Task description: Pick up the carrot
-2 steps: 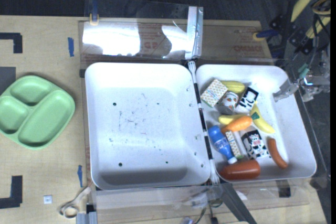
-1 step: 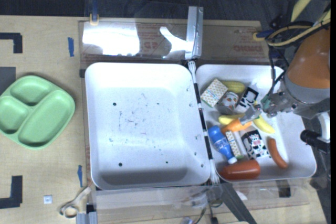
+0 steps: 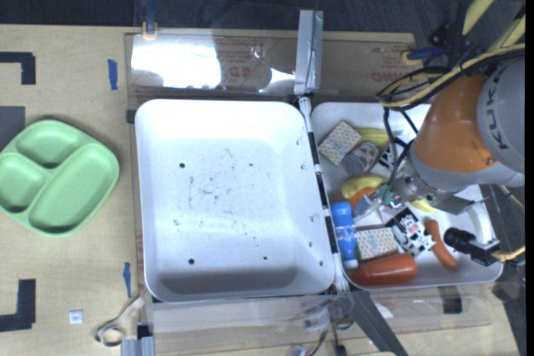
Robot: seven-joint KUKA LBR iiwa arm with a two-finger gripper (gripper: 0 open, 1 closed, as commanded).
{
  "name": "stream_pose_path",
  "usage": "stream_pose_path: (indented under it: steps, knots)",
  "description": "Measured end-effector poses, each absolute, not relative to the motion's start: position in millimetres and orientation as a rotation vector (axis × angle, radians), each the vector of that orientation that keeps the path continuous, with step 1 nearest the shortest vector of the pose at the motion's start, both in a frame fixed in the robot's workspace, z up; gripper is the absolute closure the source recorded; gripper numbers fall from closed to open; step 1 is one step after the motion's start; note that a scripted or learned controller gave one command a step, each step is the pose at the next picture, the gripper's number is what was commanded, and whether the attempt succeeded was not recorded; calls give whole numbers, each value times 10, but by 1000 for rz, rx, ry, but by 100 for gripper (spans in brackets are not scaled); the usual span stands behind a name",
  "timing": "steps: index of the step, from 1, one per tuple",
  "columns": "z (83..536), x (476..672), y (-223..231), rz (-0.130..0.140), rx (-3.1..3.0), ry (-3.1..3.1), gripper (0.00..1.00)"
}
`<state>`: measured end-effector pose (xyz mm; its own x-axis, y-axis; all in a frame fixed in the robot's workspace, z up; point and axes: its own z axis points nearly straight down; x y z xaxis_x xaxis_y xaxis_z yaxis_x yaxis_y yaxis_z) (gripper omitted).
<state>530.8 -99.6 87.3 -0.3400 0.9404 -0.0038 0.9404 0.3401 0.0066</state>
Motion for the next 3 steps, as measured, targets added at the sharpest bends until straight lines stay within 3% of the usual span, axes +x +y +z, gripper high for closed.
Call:
stream_pose_path:
  steps: [1,2,3]
  knots:
    - [871,5707,-1016,6,1756,2597,0]
    - [832,6361,-1119,-50,1759,2651,0]
    - [981,6553,-1917,-34,1909,2546,0]
